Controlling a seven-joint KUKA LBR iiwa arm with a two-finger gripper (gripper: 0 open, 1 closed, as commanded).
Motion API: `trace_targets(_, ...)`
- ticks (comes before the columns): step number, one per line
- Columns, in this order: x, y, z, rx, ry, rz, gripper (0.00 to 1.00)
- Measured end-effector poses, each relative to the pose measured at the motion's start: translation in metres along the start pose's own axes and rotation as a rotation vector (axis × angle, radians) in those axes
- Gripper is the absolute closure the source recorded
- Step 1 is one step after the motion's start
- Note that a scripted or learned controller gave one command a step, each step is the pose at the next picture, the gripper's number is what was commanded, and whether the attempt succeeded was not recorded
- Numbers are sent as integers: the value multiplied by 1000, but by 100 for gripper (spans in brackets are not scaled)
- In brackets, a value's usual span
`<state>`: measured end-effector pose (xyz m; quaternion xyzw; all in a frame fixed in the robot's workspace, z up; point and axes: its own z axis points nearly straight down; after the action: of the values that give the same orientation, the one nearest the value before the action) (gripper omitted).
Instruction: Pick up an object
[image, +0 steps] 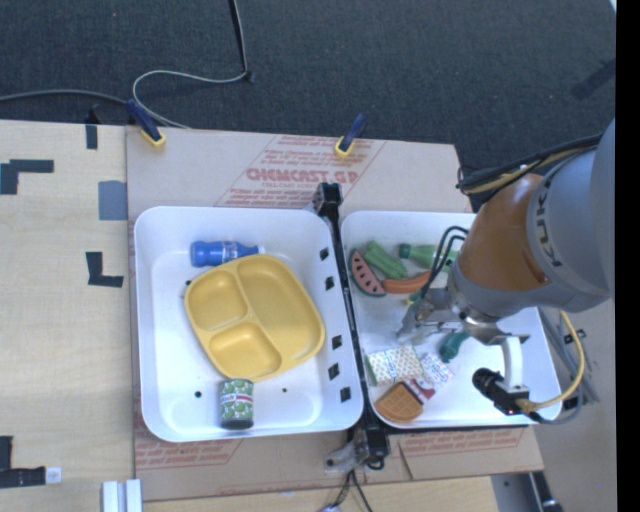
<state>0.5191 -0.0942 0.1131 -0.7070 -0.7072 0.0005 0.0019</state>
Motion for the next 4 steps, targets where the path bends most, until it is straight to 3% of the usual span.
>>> trace_targets(1,0,0,0,0,0,0,0)
trace_targets(2,-1,75,27,-7,-2,-1,0)
trace_targets(3,-1,75,18,-6,-3,-1,100)
trace_targets(4,30,-8,-71,-2,-1,-2,100)
